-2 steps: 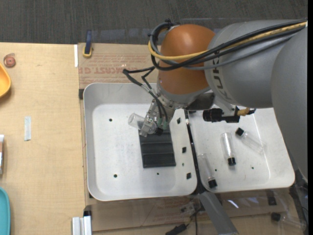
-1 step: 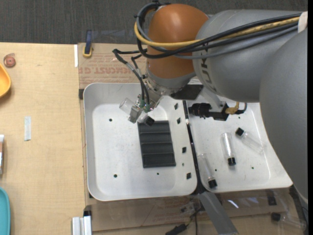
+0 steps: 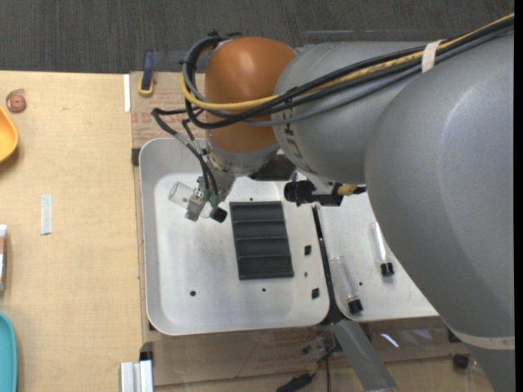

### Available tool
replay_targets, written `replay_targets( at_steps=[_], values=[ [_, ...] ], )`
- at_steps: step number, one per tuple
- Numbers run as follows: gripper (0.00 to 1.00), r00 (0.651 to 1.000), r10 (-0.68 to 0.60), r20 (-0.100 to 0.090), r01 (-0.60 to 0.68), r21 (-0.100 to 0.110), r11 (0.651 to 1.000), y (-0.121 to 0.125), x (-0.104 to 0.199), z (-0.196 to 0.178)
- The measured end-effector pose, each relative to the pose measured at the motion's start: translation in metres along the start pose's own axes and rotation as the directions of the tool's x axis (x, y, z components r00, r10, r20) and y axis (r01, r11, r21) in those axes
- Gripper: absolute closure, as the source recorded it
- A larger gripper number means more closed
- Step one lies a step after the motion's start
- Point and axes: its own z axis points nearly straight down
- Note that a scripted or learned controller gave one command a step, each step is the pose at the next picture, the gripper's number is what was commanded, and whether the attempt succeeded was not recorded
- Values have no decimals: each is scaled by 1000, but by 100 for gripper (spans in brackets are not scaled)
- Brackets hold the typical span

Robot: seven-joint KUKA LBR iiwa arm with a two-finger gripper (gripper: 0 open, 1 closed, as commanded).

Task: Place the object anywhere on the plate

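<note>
Counting the contents, item by item.

1. Pale wooden desk [image 3: 73,178]: one, filling the left of the frame.
2. Shallow white plastic bins: two, side by side. The left bin [image 3: 163,300] sits at centre frame. The right bin [image 3: 372,300] is largely covered by the arm.
3. Grey robot arm [image 3: 425,137] with orange band [image 3: 245,88]: one, entering from the right of the frame and reaching over the left bin's upper edge.
4. Gripper [image 3: 198,202]: one, low over the upper left corner of the left bin. Whether it is released or clenched cannot be told.
5. Clear plastic tube [image 3: 178,192]: one, the task's thing, in the upper left of the left bin, just beside the gripper tip. Whether it is grasped cannot be told.
6. Black ribbed rectangular slab [image 3: 261,239]: one, flat on the left bin's floor at centre, right of the gripper and apart from the clear plastic tube.
7. Clear plastic tubes with black caps: two, both lying in the right bin, the first [image 3: 341,278] near its left wall, the second [image 3: 379,247] further right.
8. Small black specks [image 3: 193,293]: about five on the left bin's floor.
9. On the desk: one orange curved piece [image 3: 5,137], one teal curved piece [image 3: 5,354], one pinkish round disc [image 3: 15,100], one small pale strip [image 3: 46,215].
</note>
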Motion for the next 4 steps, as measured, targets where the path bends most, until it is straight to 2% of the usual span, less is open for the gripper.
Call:
replay_targets(
  at_steps=[1,2,3,4],
  values=[
    [100,998,-69,0,69,0,998,-49,100,-62],
    [100,896,-444,3,444,-2,896,7,1,-96],
    [100,863,-506,3,506,-1,863,16,-14,-71],
    [100,791,-612,2,612,-1,791,-6,22,-48]
  ],
)
